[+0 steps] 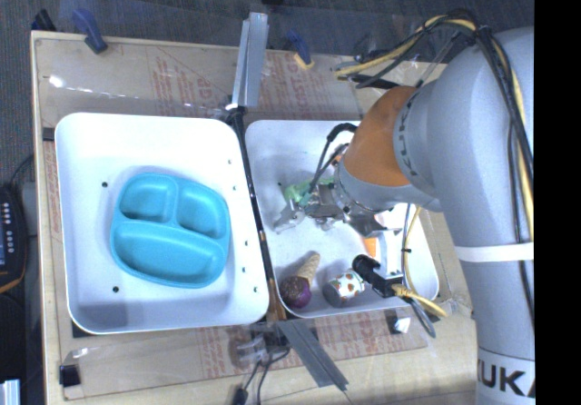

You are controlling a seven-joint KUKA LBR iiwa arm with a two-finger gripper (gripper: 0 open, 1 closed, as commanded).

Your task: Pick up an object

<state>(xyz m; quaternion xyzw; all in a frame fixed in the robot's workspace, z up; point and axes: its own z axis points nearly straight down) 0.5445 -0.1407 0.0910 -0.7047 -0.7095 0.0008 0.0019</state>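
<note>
My gripper [307,206] is low inside the right bin [272,144], near its left wall, with the grey arm and its orange band reaching in from the right. A small green object [294,190] lies right at the gripper's tip; whether it is held is hidden. Toward the bin's front lie a tan cone-shaped piece [307,264], a dark purple round object [295,291] and a speckled ball [345,285]. A bit of orange [370,243] peeks out under the wrist.
The left bin [82,149] holds a blue divided tray [171,229]. A metal divider bar [247,58] runs between the bins at the back. Cables [399,63] loop over the arm at the bench's right side.
</note>
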